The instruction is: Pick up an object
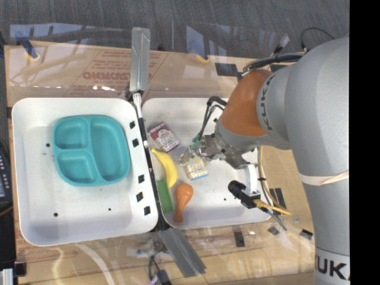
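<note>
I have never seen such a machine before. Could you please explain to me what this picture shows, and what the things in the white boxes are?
One camera looks down at a slant on a bench with two white bins. The big grey and orange shape is a robot arm; its gripper hangs over the right bin. There lie a banana, an orange drumstick toy, a green stick, a small red packet and a pale box. The left bin holds a teal divided plate. I cannot tell whether anything is held.
</note>
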Robot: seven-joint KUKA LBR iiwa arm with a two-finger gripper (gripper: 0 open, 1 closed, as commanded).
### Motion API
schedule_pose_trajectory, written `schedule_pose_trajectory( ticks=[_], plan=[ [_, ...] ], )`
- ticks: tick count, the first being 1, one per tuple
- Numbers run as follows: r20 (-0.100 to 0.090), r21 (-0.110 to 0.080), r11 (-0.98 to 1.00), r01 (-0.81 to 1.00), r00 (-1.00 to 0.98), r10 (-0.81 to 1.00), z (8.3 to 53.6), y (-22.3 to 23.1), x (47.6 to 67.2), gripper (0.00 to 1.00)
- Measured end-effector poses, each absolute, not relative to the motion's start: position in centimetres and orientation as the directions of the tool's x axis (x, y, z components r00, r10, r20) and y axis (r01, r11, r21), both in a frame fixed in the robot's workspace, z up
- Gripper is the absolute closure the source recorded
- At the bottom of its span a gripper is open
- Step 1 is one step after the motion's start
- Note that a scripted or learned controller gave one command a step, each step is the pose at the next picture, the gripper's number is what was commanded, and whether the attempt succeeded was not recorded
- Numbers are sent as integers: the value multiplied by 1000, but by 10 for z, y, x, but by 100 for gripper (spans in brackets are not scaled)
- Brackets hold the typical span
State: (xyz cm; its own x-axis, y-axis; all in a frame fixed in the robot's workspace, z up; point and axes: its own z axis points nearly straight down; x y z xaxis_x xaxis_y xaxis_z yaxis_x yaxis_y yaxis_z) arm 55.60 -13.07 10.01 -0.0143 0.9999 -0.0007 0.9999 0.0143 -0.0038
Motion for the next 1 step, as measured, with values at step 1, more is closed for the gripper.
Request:
schedule_pose_trajectory(
  ticks=[1],
  plan=[
    [1,0,56,998,-56,998,199,-59,596,100]
  ],
)
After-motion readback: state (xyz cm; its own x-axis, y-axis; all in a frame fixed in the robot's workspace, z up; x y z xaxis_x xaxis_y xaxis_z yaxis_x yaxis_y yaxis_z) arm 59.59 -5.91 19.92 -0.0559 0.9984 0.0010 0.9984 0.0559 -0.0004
